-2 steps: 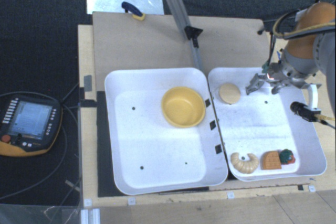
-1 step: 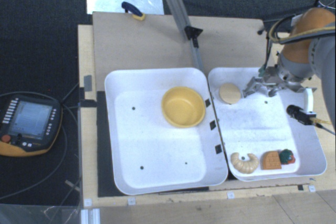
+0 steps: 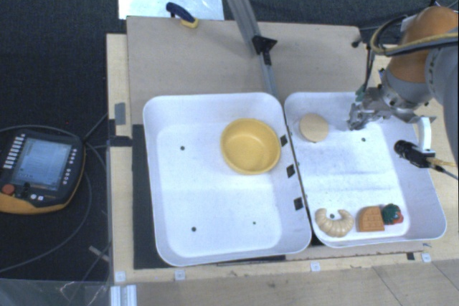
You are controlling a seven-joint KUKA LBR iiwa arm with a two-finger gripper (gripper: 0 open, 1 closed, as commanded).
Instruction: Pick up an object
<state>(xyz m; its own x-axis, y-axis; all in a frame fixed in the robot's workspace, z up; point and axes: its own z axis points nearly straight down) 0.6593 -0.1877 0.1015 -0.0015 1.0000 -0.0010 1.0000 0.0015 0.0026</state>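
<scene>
bowl (image 3: 250, 146) first, going from the left: yellow and upright, it is sitting alone in the left bin (image 3: 172, 226), toward that bin's right wall, so anything dropped there is going to land on bare white floor around it. clips along the seam are holding the left bin against the right bin (image 3: 423, 215), which is keeping both from sliding when the arm pushes down.

in the right bin, a pale round disc (image 3: 313, 127) is lying flat near the top left corner, well apart from the rest. along the bottom edge three small things are lying in a row: a curled cream pastry (image 3: 335, 222), an orange cracker-like square (image 3: 370, 218) just beside it, and a small red and green piece (image 3: 391, 213) touching or almost touching the square; i cannot tell which.

gripper (image 3: 358, 118) is hanging over the top of the right bin, just right of the disc and apart from it, nothing between its tips. whether it is open or closed is too small and blurred to tell. judging by position, the disc is the likeliest target, being nearest, flat and unobstructed, though its low profile is probably leaving little to pinch.
</scene>
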